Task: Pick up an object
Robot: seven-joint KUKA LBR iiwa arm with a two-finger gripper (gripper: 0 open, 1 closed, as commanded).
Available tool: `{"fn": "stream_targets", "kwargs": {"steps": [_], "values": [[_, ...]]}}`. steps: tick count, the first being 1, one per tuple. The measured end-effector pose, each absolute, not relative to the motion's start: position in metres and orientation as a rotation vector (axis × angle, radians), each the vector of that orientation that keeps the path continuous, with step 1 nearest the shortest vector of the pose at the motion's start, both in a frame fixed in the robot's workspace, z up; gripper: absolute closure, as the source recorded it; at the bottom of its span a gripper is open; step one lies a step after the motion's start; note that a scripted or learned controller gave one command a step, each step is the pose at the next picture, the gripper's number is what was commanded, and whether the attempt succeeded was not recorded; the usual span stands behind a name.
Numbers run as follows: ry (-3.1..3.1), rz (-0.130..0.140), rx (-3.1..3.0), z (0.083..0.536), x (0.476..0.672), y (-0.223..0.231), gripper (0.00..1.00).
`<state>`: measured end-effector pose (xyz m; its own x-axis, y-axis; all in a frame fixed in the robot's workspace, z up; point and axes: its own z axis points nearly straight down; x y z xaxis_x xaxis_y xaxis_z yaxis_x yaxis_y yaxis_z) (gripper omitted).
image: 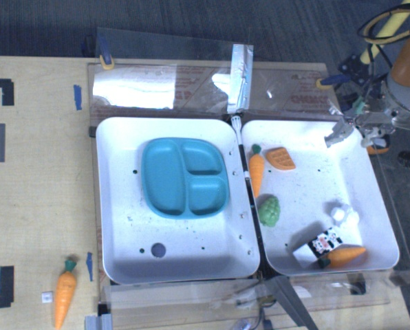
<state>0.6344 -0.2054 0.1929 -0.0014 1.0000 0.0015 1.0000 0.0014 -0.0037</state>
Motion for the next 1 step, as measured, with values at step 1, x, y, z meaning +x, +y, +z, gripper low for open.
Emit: {"fn": "stream_targets", "kwargs": {"steps": [1], "values": [[-2.59, -0.001, -1.784, 0.0969, 0.6472, -0.1828, 0.0]]}}
